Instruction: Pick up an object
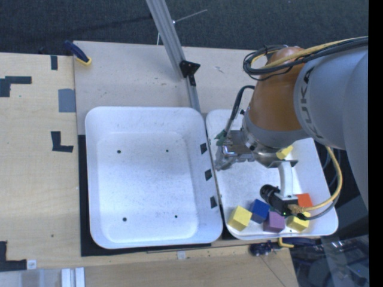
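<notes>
My gripper [225, 156] hangs over the left edge of the right bin [317, 160], close to the wall between the two bins. At that bin's near end lie a yellow block [240, 218], a blue block [260, 210], a purple block [276, 221], a small yellow piece [298, 224] and an orange block [304, 200]. These blocks sit below and to the right of the gripper, apart from it. Another yellow piece [285, 152] peeks out beside the wrist. The arm hides much of the right bin's far half.
The left bin [96, 160] lies beside the right one. A grey metal bar [170, 37] slants down from the top to the gap between the bins. A blue and yellow tool [78, 52] rests on the bench at the far left.
</notes>
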Robot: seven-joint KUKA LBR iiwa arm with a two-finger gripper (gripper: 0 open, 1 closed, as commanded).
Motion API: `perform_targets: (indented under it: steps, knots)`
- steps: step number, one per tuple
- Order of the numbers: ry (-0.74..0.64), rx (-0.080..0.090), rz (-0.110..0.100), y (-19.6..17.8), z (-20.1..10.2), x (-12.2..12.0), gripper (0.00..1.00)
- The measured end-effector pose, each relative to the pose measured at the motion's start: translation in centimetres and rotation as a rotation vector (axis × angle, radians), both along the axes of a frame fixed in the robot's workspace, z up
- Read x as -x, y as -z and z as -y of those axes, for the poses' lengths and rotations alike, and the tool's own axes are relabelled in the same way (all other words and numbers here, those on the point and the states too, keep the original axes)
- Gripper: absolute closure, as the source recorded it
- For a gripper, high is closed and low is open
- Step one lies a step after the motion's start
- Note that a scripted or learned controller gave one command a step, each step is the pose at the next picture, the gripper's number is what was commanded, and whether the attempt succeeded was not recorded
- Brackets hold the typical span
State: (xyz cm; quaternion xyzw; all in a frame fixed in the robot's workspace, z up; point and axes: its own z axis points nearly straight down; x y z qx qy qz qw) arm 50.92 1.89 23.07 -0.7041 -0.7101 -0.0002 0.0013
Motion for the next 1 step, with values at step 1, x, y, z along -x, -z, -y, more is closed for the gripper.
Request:
perform_targets:
  steps: [1]
  knots:
    - [-0.001, 0.000, -0.001, 0.08, -6.47, 0.01, 1.00]
